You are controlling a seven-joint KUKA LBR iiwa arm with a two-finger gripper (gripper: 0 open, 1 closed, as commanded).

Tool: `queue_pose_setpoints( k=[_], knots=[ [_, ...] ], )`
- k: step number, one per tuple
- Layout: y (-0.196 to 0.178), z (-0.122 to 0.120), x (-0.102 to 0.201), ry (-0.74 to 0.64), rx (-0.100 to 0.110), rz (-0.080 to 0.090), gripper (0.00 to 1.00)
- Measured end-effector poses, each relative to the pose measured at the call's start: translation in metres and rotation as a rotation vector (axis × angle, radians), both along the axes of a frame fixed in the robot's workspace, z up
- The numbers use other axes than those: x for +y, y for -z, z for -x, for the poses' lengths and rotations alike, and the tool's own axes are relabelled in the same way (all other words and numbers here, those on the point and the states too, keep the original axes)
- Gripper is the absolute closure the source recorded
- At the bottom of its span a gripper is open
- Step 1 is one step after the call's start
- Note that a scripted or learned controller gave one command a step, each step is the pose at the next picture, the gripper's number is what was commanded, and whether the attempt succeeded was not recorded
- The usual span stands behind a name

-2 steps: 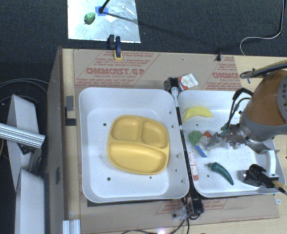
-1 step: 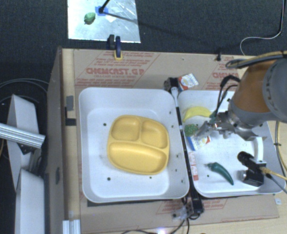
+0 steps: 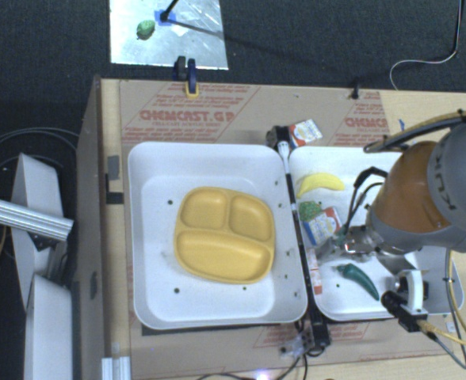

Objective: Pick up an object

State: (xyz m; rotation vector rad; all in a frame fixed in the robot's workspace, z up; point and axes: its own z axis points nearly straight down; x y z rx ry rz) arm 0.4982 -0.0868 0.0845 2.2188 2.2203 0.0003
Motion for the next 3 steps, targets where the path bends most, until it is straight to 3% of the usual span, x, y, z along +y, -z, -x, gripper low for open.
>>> queue_pose_setpoints(
  k=[1,2,3],
  knots=[
    [0.000,-0.016,-0.063,0.001,0.001,0.000,0.00],
    [-0.076,-0.077,-0.009,-0.003,-0.002,-0.002,0.00],
    [0.001,-0.152,-0.003,-0.004,0.002,-0.002,0.00]
  ],
)
